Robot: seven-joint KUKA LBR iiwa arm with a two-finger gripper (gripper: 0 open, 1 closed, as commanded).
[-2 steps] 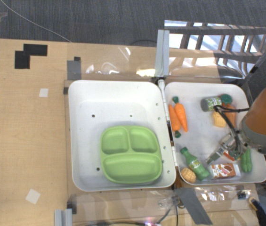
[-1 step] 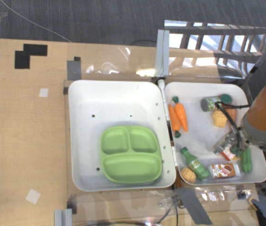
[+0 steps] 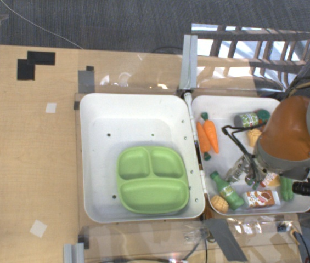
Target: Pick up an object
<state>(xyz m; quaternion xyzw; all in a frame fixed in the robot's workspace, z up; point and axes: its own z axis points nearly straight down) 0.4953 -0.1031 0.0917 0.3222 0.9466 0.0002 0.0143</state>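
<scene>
Nearest the lens, along the bottom rim of the right bin (image 3: pixel 303 206), lies a flat printed packet (image 3: pixel 262 199) with a red and white label, and beside it a small yellow knobbly piece (image 3: pixel 219 203) like a toy corn or pineapple. Just above that sits a green plastic bottle (image 3: pixel 225 188), lying on a slant. The gripper (image 3: pixel 247 170) comes down into this bin amid the clutter, its metal fingers close over the bottle and the packet; from where I stand I cannot tell whether they are spread or closed, nor whether anything sits between them. The arm's rounded orange band (image 3: pixel 286 130) bulges above, glossy and smooth, hiding part of the bin.

To the left, the other white bin (image 3: pixel 97 147) holds a pale green divided plate (image 3: pixel 153 178), matte plastic with three rounded compartments. Further back in the right bin, two orange toy carrots (image 3: pixel 207 137) with green tops lie side by side near the dividing wall, and a dark green bottle (image 3: pixel 252 119) with a label rests on its side near the far wall. Beyond the bins the bench (image 3: pixel 28 163) is pale wood, then grey ribbed carpet.
</scene>
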